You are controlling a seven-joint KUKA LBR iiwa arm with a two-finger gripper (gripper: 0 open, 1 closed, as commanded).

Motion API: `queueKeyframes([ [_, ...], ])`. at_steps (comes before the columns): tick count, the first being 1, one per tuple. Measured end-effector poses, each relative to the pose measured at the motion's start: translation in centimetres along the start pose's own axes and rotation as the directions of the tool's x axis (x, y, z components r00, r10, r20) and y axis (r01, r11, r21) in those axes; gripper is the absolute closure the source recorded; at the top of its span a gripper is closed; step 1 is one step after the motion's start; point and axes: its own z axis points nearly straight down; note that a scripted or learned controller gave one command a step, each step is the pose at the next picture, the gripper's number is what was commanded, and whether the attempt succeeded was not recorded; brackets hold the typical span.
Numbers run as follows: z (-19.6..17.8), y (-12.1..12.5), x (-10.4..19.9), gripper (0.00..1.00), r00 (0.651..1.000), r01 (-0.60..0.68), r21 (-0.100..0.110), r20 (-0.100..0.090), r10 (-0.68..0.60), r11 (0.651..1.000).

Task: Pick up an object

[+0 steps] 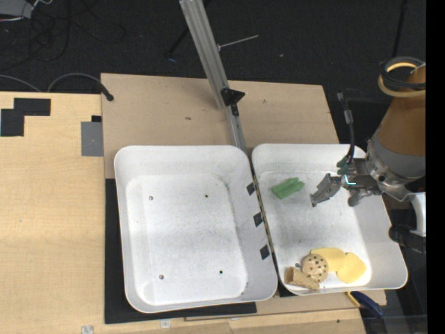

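In the right bin (389,256), my gripper (339,194) hangs over the upper middle of the floor, its two dark fingers (321,191) spread open with nothing between them. A small green block (286,187) lies to its left, apart from the fingers. At the bin's front lie a flat yellow piece (342,264), a round brown dotted disc (314,264) and a tan wedge (300,278), all close together.
The left bin (125,186) sits beside the right one, joined by black clips (258,219) along the shared rim. An aluminium rail (208,54) slants down from the back to the bins' junction. The arm's orange-banded body (403,124) stands over the right bin's far right edge.
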Motion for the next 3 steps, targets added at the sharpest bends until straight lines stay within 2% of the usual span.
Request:
queueKeyframes([
  [1,-0.2,0.1,-0.1,0.00,1.000,-0.003,-0.005,0.001,0.003,1.000],
  [3,12.6,-0.2,0.3,0.00,1.000,-0.001,0.003,-0.001,0.001,1.000],
])
